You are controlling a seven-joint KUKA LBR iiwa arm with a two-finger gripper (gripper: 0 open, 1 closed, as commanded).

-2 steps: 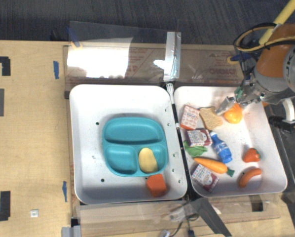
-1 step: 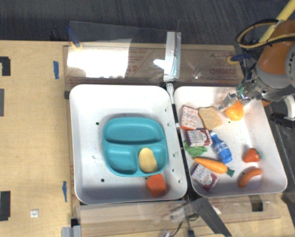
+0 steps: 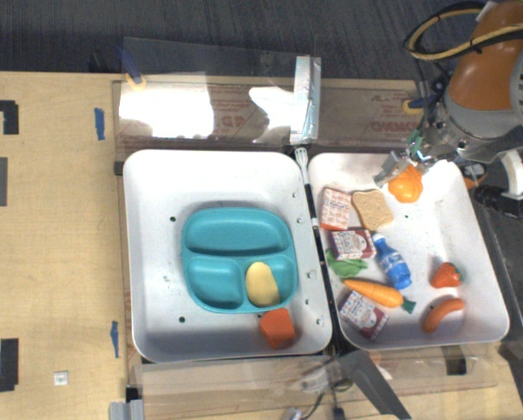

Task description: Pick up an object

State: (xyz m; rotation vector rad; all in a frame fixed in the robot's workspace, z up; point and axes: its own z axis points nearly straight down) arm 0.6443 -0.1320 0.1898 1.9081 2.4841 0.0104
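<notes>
My gripper (image 3: pixel 405 171) hangs over the far part of the right bin (image 3: pixel 484 261), coming in from the upper right. A small round orange fruit (image 3: pixel 407 187) sits right at its tips, and the fingers look shut on it. Below it in the same bin lie a slice of bread (image 3: pixel 372 208), a blue bottle (image 3: pixel 392 263), a carrot (image 3: pixel 375 293), a red pepper (image 3: pixel 446 276) and a red-orange sausage (image 3: pixel 442 313).
Printed snack packets (image 3: pixel 336 208) (image 3: pixel 352 244) (image 3: pixel 362 313) lie along the right bin's left side. The left bin (image 3: pixel 148 234) holds a teal divided tray (image 3: pixel 231 243) with a yellow potato (image 3: pixel 261 284) in it and an orange block (image 3: pixel 278 327) at its front.
</notes>
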